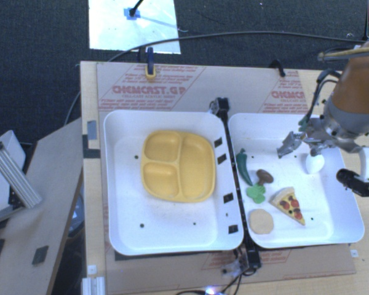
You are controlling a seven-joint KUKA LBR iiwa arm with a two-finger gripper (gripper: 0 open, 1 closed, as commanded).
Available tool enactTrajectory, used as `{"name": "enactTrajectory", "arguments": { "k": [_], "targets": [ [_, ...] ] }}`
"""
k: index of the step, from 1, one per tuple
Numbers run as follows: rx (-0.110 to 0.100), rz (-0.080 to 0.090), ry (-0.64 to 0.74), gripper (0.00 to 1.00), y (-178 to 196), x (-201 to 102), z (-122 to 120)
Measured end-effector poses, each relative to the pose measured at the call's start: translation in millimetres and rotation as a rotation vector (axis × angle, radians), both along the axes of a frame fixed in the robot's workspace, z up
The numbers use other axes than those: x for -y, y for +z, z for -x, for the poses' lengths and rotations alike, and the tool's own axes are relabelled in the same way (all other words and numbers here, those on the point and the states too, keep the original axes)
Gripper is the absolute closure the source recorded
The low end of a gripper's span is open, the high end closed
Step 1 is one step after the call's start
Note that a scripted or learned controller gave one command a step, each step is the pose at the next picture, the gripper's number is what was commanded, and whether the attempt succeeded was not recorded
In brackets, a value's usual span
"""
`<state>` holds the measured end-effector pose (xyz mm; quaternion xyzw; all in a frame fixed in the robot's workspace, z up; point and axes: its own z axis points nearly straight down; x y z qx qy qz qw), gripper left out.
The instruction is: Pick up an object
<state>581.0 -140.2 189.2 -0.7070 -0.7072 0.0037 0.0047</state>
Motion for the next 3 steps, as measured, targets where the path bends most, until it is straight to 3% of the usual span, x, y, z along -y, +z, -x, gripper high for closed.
{"name": "enactTrajectory", "arguments": {
  "k": [1,3],
  "targets": [
    [0.013,0.002,0.003,0.0,8,0,-3],
    [0.011,0.001,0.001,0.0,-79,-3,0]
  ]
}}
